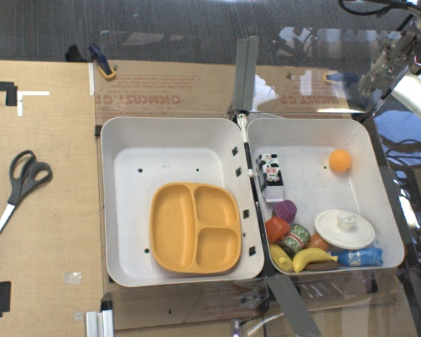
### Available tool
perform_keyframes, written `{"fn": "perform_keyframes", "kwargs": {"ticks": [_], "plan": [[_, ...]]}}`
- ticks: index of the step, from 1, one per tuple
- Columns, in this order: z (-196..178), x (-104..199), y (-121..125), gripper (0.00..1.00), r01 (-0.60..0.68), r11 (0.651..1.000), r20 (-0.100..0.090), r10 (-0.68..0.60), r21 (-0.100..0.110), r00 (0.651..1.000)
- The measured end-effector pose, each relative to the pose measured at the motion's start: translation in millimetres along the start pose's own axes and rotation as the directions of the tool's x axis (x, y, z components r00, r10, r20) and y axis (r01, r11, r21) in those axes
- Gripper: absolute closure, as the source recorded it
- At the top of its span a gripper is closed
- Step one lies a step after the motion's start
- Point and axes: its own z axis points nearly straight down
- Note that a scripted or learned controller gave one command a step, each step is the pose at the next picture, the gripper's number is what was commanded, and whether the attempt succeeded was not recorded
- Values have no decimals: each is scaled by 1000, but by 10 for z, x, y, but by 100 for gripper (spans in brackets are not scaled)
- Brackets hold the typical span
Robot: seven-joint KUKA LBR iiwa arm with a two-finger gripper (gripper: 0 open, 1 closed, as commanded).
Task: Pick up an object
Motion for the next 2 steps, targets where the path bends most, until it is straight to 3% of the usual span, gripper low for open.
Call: {"fn": "perform_keyframes", "kwargs": {"ticks": [2], "plan": [[-184,-28,4,100,2,1000,9,-2,0,1000]]}}
